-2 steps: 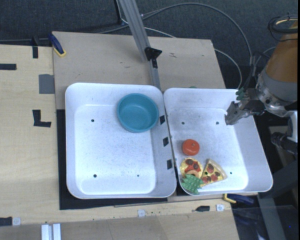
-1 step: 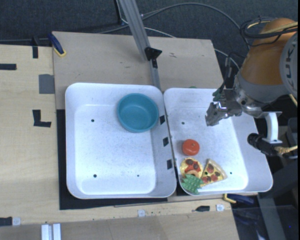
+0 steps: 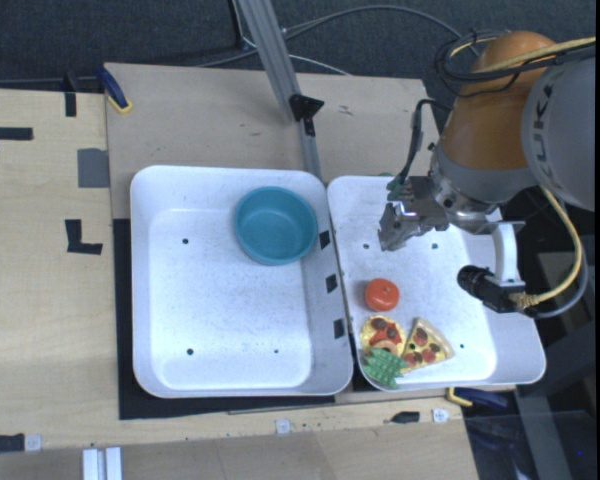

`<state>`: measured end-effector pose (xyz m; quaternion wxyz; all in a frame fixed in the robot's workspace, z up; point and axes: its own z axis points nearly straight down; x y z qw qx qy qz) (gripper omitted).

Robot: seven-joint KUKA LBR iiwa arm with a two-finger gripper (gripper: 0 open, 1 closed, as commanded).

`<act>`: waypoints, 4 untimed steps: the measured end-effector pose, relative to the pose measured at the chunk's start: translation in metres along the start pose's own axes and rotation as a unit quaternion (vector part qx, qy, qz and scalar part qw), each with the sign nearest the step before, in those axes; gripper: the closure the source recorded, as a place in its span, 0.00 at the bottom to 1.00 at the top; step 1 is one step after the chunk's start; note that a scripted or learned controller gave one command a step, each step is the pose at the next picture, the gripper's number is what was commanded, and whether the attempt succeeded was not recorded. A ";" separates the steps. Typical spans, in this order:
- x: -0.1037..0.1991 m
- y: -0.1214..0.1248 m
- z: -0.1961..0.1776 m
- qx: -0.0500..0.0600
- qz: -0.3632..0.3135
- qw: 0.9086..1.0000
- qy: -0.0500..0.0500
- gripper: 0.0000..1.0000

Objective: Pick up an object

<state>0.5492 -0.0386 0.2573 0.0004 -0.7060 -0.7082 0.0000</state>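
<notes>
Over the right bin (image 3: 480, 368), the gripper (image 3: 398, 230) hangs above bare floor; whether its fingers are apart, I cannot tell. Nearer lie a red tomato (image 3: 382, 293), two pizza slices (image 3: 408, 341) and a green toy (image 3: 383, 368). Left bin (image 3: 180, 368) holds a blue bowl (image 3: 275, 225).

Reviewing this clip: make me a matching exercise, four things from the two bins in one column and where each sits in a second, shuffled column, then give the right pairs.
Things
1. blue bowl
2. red tomato
3. pizza slices
4. gripper

Places
A. near edge of the right bin, beside a green toy
B. above the right bin's far half, nothing seen between its fingers
C. far part of the left bin
D. middle of the right bin, just beyond the pizza slices

Pairs: 1-C, 2-D, 3-A, 4-B
</notes>
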 end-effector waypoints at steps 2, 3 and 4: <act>0.115 -0.004 0.015 0.000 -0.001 1.000 0.000 1.00; 0.135 -0.004 0.022 0.000 0.001 1.000 0.000 1.00; 0.135 -0.004 0.022 0.000 0.001 1.000 0.000 0.00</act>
